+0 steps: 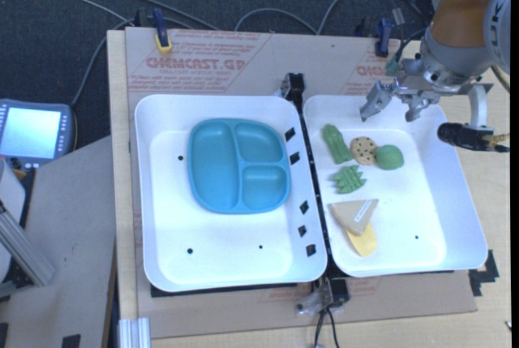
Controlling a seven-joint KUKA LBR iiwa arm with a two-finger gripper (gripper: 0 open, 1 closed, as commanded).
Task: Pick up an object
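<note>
yellow wedge lies nearest in the right bin, under a pale slice. beyond it, a leafy green piece, then a cookie between a green pod and a green ball. my gripper hangs spread and empty over the far rim. i judge the cookie closest, just nearward of my fingers; the pod's long axis runs near-to-far.
</note>
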